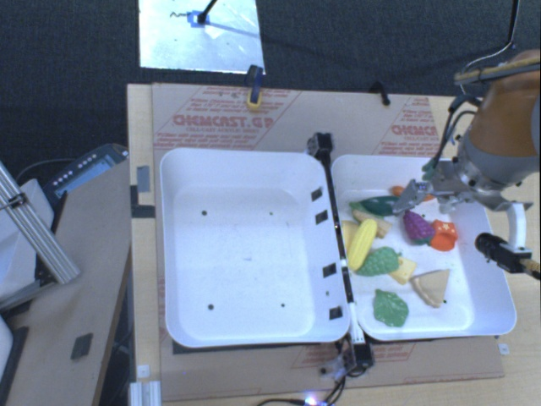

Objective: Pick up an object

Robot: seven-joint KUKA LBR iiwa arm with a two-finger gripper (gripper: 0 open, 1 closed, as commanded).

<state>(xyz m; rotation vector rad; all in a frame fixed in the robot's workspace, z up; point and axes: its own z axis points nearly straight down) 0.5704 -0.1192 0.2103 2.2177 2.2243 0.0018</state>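
Several toy foods lie in the right bin (490, 311): a dark green pepper (372, 205), a yellow corn cob (362, 239), a purple bunch (416, 226), a red-orange piece (444, 235), a green broccoli-like piece (380, 261), a tan wedge (431, 288) and a green leaf (390, 308). My gripper (412, 193) hangs over the back of this bin, just above the purple bunch and right of the green pepper. A small orange piece (396, 191) shows beside it. Nothing is visibly held.
The left bin (245, 244) sits beside the right one, with a black clipped divider (334, 227) between them. The arm (507, 134) comes in from the right. A yellow clamp (254, 100) stands at the bench's back edge.
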